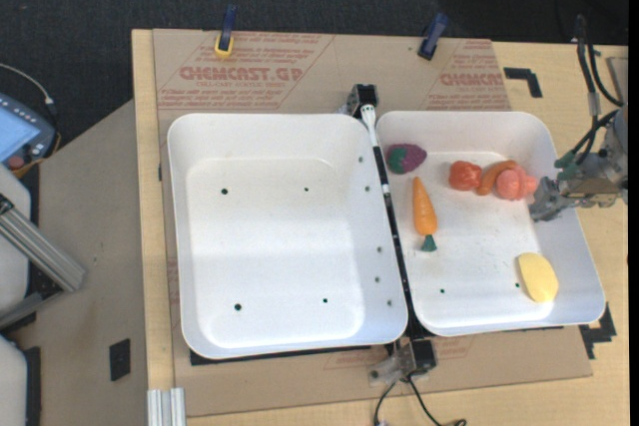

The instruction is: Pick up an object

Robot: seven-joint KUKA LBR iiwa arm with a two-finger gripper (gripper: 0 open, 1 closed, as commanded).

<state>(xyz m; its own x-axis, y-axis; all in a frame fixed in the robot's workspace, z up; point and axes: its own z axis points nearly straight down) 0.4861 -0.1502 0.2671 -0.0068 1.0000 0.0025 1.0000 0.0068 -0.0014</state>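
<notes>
The right bin [469,299] holds several toy foods. A purple piece [405,157] lies near its far left corner, and an orange carrot [424,210] with a green tip points toward the front just below it. A red piece [464,176], an orange piece [492,177] and a pink piece [515,183] sit in a row touching one another. A yellow lemon-like piece [537,276] rests near the front right. My gripper [551,196] hangs at the bin's right rim, right beside the pink piece, with nothing visibly in it.
The left bin [200,244] stands next to the right one on a cardboard sheet [300,70]. Clamps [226,35] sit along the sheet's far edge. Cables and the arm's wrist [599,175] cross the right side.
</notes>
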